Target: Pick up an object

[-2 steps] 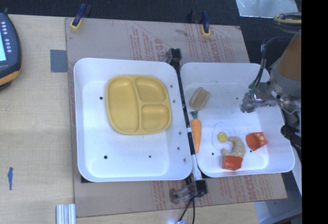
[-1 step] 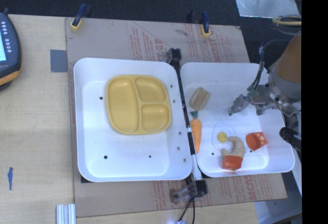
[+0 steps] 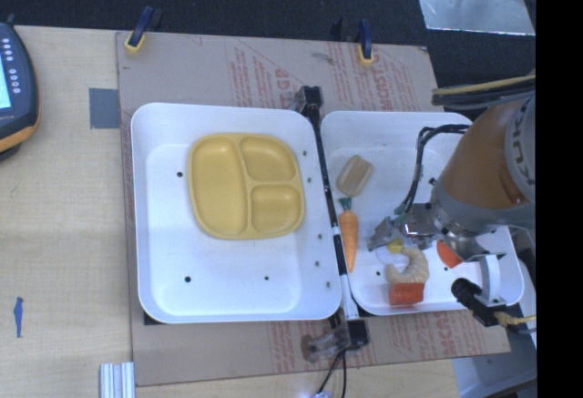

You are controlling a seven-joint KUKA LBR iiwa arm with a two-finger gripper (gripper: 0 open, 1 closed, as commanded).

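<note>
Over the right bin on the desk, the grey-and-orange arm lowers its pincer among the bin's contents; whether it is released or clenched cannot be told from above. A carrot lies against the bin's left wall, a tan block just above it, a beige curved piece and a red block near the front edge. A yellow divided plate sits in the left bin.

Grey arm, orange band, black cable.
</note>
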